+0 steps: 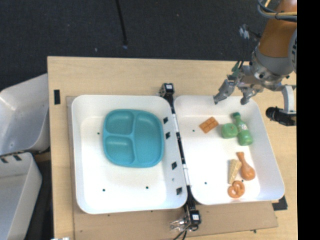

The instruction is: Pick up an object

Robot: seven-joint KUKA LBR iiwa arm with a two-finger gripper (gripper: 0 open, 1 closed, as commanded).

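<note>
My gripper [232, 98] hangs over the far edge of the right bin [215, 184], its two fingers spread open with nothing between them. Below it in that bin lie an orange cracker-like piece [209, 125], a green bottle [243, 130] with a green block [229, 131] beside it, a tan cone [233, 170], an orange drumstick-shaped toy [245, 168] and an orange pretzel [236, 189]. The gripper is above and apart from all of them.
A teal divided plate [134, 137] lies in the left bin [90, 194]. A black clip [166, 90] sits at the far end of the ridge between the bins. The arm's orange-banded wrist [276, 39] rises at the upper right.
</note>
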